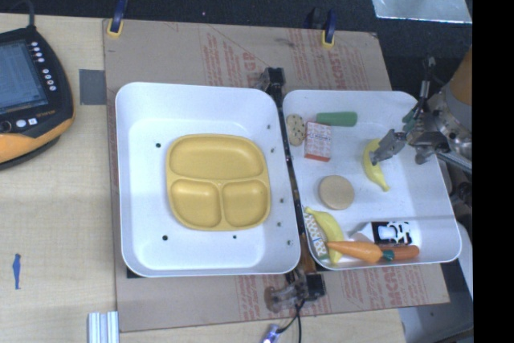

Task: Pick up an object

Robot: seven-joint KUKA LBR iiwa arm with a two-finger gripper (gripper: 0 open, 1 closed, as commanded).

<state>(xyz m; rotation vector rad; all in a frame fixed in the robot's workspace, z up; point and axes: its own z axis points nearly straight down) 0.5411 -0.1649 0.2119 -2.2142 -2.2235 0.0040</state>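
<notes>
Camera view, looking down at a slant: two white bins side by side. Left bin (136, 173) holds a yellow divided plate (218, 179). Right bin (438, 197) holds the loose items: green block (336, 119) and small red-and-white box (319, 142) toward the far side, speckled cookie (295, 128) by the dividing wall, round tan disc (336, 192) mid-bin, carrot (361, 251) and black-and-white box (392, 233) at the near edge, with a second yellow piece (325, 224) beside them.

Gripper (387, 150) reaches in from the right, hanging over the right bin, fingertips just beside the upper end of the yellow banana (374, 166). Fingers look parted, nothing between them.

Judgement: approach stage, banana the likely target, grasp not yet made. To do it well:
- Centre over the banana's middle, not its tip, which would slip out.
- Set the fingers across the narrow width, square to the curve.
- Banana lies apart from its neighbours, so there is room to descend; mind the bin's right wall.
- Go low enough to straddle it before closing, then lift straight.

Risk: curved, smooth skin may roll or squirt sideways on a shallow pinch.
</notes>
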